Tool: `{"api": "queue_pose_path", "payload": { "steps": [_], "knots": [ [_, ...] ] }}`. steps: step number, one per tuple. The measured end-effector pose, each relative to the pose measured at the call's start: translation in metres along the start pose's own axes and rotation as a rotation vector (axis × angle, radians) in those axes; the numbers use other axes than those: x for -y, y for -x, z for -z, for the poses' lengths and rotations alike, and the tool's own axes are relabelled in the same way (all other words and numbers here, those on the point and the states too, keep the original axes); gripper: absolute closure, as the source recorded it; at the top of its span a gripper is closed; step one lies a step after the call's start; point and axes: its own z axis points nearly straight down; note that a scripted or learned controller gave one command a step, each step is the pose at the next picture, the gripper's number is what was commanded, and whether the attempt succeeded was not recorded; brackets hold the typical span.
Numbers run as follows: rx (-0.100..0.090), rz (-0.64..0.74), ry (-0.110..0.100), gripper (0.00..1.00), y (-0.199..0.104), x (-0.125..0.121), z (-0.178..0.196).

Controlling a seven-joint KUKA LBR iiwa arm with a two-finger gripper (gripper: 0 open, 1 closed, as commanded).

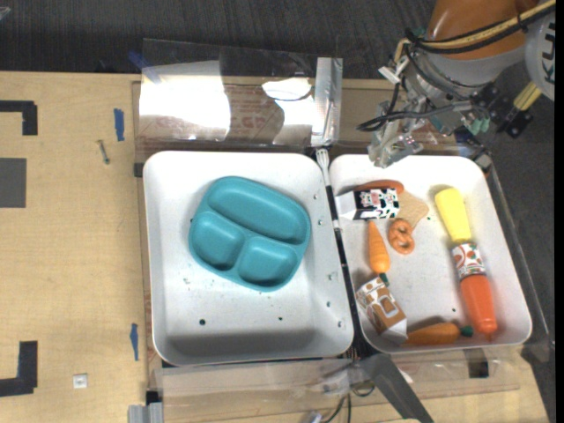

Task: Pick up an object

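The end effector (394, 144) hangs over the back edge of the right bin (509, 236); its state is unclear. An orange bottle (477, 291) with red-white label lies near the bin's right edge.

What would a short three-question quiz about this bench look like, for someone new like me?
1. True or false: the teal tray lies in the left bin.
2. Which bin holds the yellow bottle: A left, B right?
3. Fill in: the pincer hovers over the right bin's ____ edge, far or near.

Key: 1 true; 2 B; 3 far.
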Motion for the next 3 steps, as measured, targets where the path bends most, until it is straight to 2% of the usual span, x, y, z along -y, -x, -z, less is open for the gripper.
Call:
{"api": "queue_pose_path", "payload": {
  "steps": [1,2,3],
  "knots": [
    [-0.001,0.018,0.001,1.00,0.015,-0.033,0.001],
    [0.002,-0.021,-0.002,1.00,0.004,-0.007,0.031],
    [-0.007,0.225,0.003,1.00,-0.017,0.035,-0.011]
  ]
}}
